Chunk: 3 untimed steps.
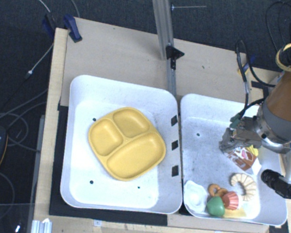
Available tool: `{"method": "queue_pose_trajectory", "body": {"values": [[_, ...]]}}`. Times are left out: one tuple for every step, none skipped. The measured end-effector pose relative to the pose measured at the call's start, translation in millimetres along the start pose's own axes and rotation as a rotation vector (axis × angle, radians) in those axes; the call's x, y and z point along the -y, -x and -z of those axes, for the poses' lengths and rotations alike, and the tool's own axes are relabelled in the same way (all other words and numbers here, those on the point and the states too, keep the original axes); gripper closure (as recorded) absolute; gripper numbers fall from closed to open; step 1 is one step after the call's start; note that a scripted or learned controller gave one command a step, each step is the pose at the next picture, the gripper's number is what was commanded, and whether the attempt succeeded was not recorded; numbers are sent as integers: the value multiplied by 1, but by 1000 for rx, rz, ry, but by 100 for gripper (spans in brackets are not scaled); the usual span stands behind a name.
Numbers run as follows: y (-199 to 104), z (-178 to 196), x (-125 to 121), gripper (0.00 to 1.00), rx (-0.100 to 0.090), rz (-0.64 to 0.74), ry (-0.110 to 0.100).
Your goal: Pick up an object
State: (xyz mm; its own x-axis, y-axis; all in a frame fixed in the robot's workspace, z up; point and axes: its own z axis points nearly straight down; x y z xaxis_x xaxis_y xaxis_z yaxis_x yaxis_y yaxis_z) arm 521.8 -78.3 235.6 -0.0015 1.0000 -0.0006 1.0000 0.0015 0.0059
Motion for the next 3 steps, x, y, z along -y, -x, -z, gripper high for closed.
{"method": "queue_pose_trajectory", "body": {"values": [[-56,8,-23,100,-3,6,-3],[-103,17,-48,100,-3,5,-2],[-156,22,-70,100,-3,6,-3]]}}
